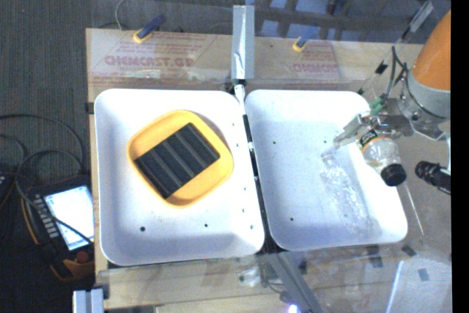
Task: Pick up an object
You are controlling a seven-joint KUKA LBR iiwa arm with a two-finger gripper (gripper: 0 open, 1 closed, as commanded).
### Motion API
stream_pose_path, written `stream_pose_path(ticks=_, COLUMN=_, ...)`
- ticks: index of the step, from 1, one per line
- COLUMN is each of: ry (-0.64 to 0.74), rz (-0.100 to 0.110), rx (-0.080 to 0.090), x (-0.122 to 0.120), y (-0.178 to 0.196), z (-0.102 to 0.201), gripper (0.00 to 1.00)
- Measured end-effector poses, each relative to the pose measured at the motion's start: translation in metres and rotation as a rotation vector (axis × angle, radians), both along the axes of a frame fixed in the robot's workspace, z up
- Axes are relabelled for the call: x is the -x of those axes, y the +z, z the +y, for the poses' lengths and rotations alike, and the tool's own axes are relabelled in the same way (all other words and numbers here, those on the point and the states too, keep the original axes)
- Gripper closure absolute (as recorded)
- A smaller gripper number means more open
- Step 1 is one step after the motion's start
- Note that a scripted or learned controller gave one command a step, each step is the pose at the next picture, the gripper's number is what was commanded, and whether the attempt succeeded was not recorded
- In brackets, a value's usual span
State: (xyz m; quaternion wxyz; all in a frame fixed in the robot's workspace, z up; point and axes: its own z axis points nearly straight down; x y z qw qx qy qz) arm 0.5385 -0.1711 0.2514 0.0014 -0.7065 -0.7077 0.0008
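Clear bottle (381, 154) lies at the right bin (293, 179) edge; gripper (366, 130) hovers beside it, grip unclear. Approach step; next, descend onto it.

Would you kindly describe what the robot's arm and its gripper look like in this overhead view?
The arm enters at the right edge as a rounded orange band above a pale grey wrist section. Thin dark cables loop beside it. Below sits the gripper, a compact silvery-grey metal assembly with a small green spot and slim pale fingers. A black knob-like part projects beneath.
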Motion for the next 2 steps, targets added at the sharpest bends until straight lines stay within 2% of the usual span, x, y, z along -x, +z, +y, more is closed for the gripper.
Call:
stream_pose_path(ticks=1, ry=-0.041, rz=0.001, rx=0.002, x=-0.048, y=-0.046, z=-0.053, gripper=0.0)
stream_pose_path(ticks=2, ry=0.043, rz=-0.018, rx=0.004, x=-0.016, y=-0.151, z=-0.035, gripper=0.0)
